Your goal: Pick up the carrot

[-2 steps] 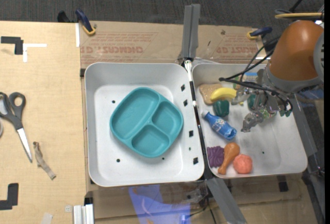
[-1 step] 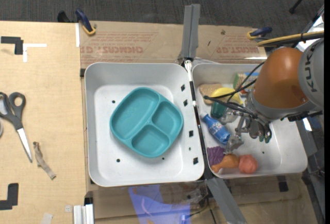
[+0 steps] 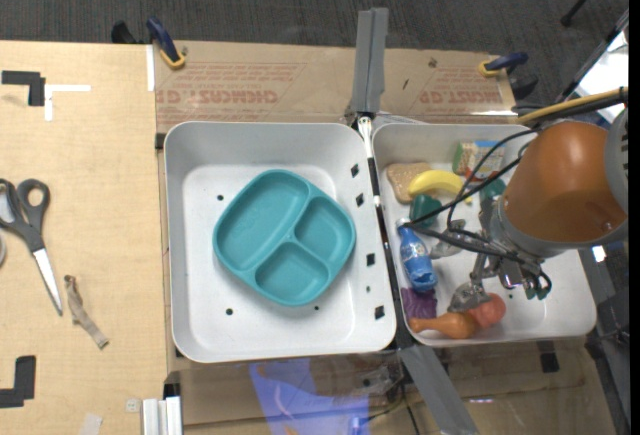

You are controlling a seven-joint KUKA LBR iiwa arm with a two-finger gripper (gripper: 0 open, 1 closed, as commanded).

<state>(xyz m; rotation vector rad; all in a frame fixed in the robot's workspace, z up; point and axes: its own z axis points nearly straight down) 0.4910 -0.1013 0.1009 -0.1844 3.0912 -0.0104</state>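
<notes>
Two shallow white bins side by side on the bench. Left white bin (image 3: 185, 223): one teal plastic divided plate (image 3: 285, 237), three compartments, nothing else in it.

Right white bin (image 3: 560, 318) count: one orange carrot (image 3: 448, 325) lying flat at the near wall, left of centre; one pinkish-red rounded piece (image 3: 490, 313) touching the carrot's right end; one purple item (image 3: 420, 303) just left of the carrot; one small blue plastic bottle (image 3: 416, 258) upright-ish along the left wall; one yellow banana (image 3: 434, 183) near the far side; one tan bread slice (image 3: 404, 179) just left of the banana, partly under it; one teal-green object (image 3: 425, 210) below the banana, mostly hidden; one small colourful box (image 3: 466, 159) at the far wall.

One arm: grey with an orange band (image 3: 562, 185) above the wrist, in from the right, over the right bin. Two-finger gripper (image 3: 478, 295) is low, tip right above the carrot's right end and the pinkish piece. Finger spread: can't tell, too much clutter and cabling at the tip. Carrot looks to be resting on the bin floor; nothing seen between the fingers.

Outside the bins, left on the bench: one pair of grey-handled scissors (image 3: 30, 228), one small strip of tape (image 3: 85, 313).
</notes>
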